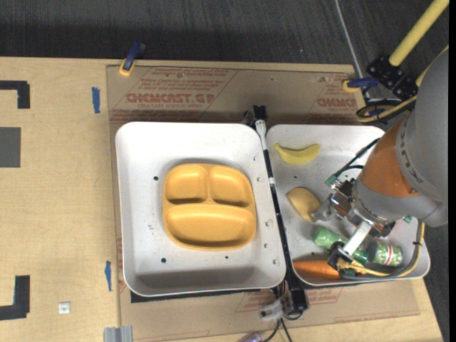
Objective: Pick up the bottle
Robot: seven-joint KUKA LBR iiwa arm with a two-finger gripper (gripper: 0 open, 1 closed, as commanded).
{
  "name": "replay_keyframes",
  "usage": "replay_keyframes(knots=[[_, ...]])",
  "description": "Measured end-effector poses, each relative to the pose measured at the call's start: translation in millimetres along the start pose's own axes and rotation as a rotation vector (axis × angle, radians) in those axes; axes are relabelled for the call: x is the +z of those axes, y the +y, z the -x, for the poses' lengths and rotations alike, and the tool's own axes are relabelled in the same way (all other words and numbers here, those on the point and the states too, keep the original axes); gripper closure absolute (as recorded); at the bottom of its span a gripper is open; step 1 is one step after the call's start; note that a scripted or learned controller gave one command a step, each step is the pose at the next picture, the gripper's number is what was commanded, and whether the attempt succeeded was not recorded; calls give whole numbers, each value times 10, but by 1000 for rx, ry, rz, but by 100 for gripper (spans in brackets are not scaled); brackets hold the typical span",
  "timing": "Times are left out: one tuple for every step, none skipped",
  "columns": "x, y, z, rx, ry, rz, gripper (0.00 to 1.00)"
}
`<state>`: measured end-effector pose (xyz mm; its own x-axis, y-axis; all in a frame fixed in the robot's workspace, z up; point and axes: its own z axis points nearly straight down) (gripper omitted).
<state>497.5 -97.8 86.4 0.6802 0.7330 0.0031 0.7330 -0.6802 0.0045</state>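
One green bottle [385,254] lying in right bin [324,129], partly under arm [399,173].

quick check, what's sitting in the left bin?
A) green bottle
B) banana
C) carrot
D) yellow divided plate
D: the yellow divided plate lies in the left bin, while the banana, carrot and green bottle are all in the right bin.

A tray [210,205] lies in the left bin [135,191]. In the right bin [335,135], a banana [298,152] lies at the back, a lump [303,202] before it, and a carrot [313,268] and bottle [388,253] at the front (bottle to the right).
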Motion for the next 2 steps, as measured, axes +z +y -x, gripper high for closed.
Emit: replay_keyframes(knots=[[-2,-109,115,252,0,1,0],[-978,278,-671,7,-4,-5,0]])
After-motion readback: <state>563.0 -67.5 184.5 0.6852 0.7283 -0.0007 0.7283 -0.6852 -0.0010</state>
